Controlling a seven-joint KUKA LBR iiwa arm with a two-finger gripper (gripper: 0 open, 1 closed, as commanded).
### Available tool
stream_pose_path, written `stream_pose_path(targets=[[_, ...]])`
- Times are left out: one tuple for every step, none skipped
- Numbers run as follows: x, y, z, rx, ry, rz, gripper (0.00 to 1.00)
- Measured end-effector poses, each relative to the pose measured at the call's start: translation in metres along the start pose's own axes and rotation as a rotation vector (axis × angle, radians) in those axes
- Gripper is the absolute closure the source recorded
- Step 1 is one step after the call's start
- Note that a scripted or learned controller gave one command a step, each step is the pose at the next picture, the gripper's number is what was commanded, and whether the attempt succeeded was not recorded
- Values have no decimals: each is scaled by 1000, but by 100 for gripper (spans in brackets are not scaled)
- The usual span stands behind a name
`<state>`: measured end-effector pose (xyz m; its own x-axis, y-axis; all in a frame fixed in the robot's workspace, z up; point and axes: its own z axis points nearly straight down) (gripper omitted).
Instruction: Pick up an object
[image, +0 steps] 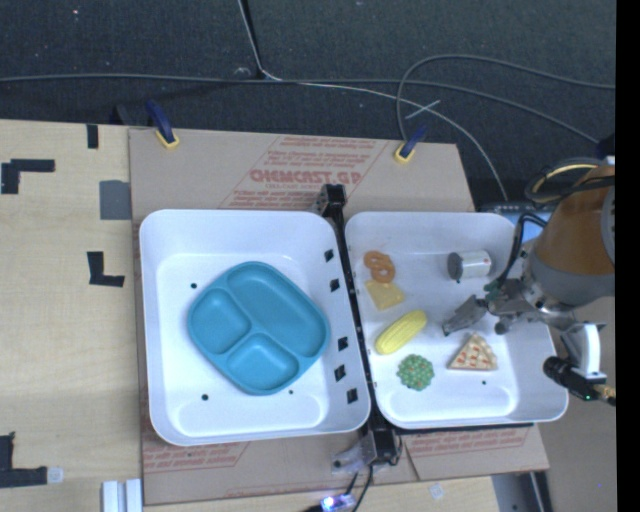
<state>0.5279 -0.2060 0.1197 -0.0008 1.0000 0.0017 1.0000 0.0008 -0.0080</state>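
Inspecting the camera view, what step do you record?

Approach, by my judgement. The gripper (462, 318) sits low over the right bin (500, 408), near its right edge, with the arm (575, 245) reaching in across that edge. Nothing is seen between the fingers, so no pick is made yet.

State of the tool?

Undetermined. The dark fingers merge at this angle; I cannot tell whether they are spread or closed.

Where are the candidate things?

All in the right bin. The pizza slice (472, 355) lies just beside the gripper, toward the bin's front edge. The grey cylinder (467, 265) lies near it, toward the back edge. The corn cob (400, 331) and the green ball (415, 372) sit mid-bin, the cheese piece (385, 294) and the pretzel (378, 265) close to the left edge. The left bin (170, 400) carries a blue plate (258, 326).

Next move?

Likely the slice, being nearest. It calls for centring over it, descending with fingers apart, then closing. The slice looks flat and may slip.
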Motion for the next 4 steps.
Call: stream_pose_path(targets=[[0,1,36,-9,-4,-1,0],[-1,2,23,-12,-6,-1,100],[4,3,-39,-12,-3,-1,100],[3,2,-103,-14,-5,-1,100]])
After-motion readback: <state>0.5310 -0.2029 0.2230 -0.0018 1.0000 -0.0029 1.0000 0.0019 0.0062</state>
